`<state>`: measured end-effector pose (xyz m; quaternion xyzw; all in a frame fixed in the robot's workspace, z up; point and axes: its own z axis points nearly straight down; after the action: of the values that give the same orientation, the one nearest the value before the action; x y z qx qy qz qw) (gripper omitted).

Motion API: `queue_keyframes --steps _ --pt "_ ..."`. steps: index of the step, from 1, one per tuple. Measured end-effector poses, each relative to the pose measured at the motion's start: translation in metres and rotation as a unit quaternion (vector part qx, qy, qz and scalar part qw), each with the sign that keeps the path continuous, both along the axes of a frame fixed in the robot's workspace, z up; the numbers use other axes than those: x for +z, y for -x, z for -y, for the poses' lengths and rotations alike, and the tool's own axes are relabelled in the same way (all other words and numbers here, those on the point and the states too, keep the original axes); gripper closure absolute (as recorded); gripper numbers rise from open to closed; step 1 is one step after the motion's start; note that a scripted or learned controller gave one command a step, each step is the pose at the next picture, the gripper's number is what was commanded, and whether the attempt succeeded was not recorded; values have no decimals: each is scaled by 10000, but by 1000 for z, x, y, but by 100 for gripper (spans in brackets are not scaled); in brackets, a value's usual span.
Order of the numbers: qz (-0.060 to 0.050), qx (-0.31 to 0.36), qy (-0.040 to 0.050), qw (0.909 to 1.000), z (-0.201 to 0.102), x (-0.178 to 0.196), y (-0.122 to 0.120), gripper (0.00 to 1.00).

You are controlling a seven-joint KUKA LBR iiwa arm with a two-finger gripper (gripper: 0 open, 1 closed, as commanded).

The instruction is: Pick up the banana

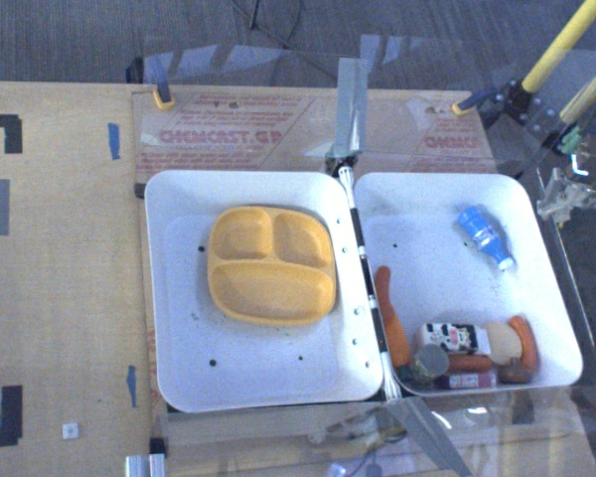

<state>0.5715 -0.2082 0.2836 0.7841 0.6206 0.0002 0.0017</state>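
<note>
The right bin (427, 192) holds a small blue bottle (485, 236) near its far right corner. A long orange carrot-like piece (388, 316) lies along the bin's left wall. A cluster sits at the bin's near edge: a dark round can (430, 362), a white bottle with a dark label (459, 339), a tan wooden piece (505, 341) and an orange-red curved piece (524, 346). A yellow divided plate (272, 264) rests in the left bin (179, 366).
A metal divider (349, 107) stands behind the seam between the bins. Cardboard sheets (219, 132) lie behind both bins. Yellow poles and clamps (546, 68) stand at the far right. The wooden bench (60, 266) stretches to the left.
</note>
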Motion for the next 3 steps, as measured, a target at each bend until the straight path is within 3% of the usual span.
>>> queue_keyframes --steps 1,2,3 --pt "-1 1 0 10000 0 0 0 0" --pt "-1 1 0 10000 0 0 0 0" --pt "-15 495 -13 9988 3 -33 50 0"
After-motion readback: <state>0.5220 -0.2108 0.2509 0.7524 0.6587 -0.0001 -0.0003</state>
